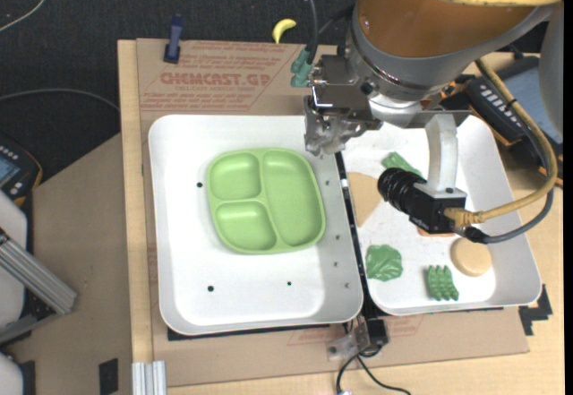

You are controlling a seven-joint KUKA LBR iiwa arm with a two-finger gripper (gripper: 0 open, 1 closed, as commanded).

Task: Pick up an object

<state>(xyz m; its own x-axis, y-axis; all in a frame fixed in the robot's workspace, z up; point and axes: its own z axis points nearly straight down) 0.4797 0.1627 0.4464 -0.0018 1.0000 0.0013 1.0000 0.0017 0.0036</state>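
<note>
Fingers: you cannot tell their state; gripper [324, 141] hangs over the bins' shared edge. Objects lie in right bin [501, 171]: green leaf [384, 261], tan disc [470, 257]. Approach step; next, descend on one.

Divided plate [266, 200] in left bin [170, 232], leafy pieces [384, 261] and round piece [470, 257] in right bin [501, 290], arm [448, 8] above.

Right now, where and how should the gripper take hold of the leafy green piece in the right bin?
Take the leafy green piece across its narrower width, coming straight down. It lies flat, apart from the ridged green piece and tan disc.
</note>
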